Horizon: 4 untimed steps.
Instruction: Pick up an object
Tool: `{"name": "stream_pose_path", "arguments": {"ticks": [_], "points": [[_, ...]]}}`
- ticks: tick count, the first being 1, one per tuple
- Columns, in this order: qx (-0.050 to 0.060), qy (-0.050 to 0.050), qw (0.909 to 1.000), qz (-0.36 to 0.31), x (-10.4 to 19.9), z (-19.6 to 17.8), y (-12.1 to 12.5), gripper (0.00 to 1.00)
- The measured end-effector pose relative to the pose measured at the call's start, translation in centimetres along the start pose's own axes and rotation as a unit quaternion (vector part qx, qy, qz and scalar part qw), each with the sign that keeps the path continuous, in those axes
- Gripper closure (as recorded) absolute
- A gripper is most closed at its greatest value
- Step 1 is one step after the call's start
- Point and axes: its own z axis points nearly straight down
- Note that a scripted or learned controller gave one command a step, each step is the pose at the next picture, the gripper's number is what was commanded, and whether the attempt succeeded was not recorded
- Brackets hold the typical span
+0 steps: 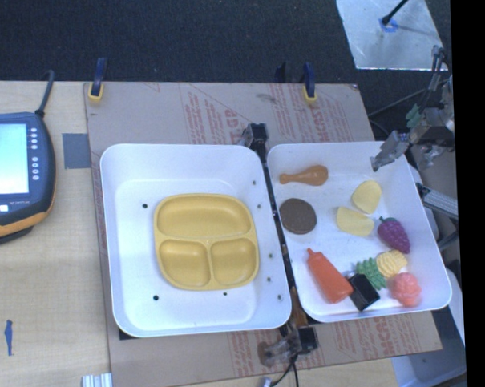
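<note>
Nothing is being lifted yet: every item is lying in its bin, so the whole pick is waiting to be done. The gripper (389, 152) is sitting at about two o'clock in the view, just at the upper right rim of the right bin (434, 252), and whether it is spread or pressed together cannot be told, since it is showing as a small grey shape with nothing visible in it. The right bin is carrying the candidates: a tan drumstick (304, 176) at eleven o'clock within the bin, a brown disc (298, 216) just below it, two pale yellow pieces (360, 210) near the middle and closest to the gripper, a purple grape bunch (393, 234) at three o'clock, an orange bottle (330, 277) at seven o'clock, a black block (362, 292) touching it, and a green and yellow corn cob (382, 267) beside a pink fruit (405, 289) at five o'clock. The left bin (124, 234) is holding a yellow divided plate (206, 240). A handheld control pad (15, 174) is resting on the surface at nine o'clock. Reddish printing is running across the cardboard sheet (199, 110) under the bins, but it is too faint to read, and no brand is legible anywhere.
</note>
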Motion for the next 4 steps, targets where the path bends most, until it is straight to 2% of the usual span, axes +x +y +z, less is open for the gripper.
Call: {"name": "stream_pose_path", "arguments": {"ticks": [1, 2, 3, 4], "points": [[0.002, 0.000, 1.0000, -0.001, 7.7, 17.4, -4.0, 0.00], [-0.003, 0.000, 1.0000, 0.000, 8.2, 18.4, 2.5, 0.00], [-0.001, 0.000, 1.0000, 0.000, 7.4, 9.4, 6.5, 0.00], [0.001, 0.000, 1.0000, 0.000, 2.2, 15.3, 2.0, 0.00]]}}
